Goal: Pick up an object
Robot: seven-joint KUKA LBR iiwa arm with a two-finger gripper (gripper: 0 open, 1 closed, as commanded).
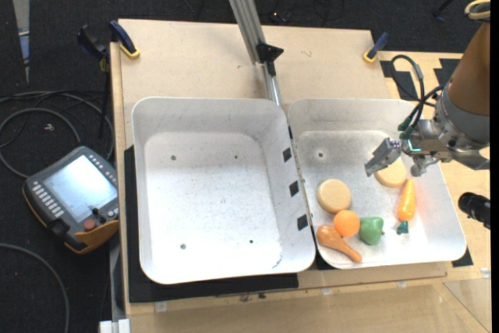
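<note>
Starting at the left, the left bin (207,183) lies beside the right bin (437,246), which holds a tan disc (334,195), an orange ball (346,224), a peach gourd (338,243), a green pepper (373,229), a carrot (406,203) and a pale yellow piece (390,174). Over that yellow piece hangs the gripper (398,157), spread wide with nothing between its tips.

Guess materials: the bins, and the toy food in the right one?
Bins: likely thin moulded plastic, matte white, speckled; rounded corners, shallow formed walls. Orange ball, green piece, carrot-like piece: probably plastic, smooth, saturated colours. Tan disc: matte, plastic or wood, can't tell.
</note>
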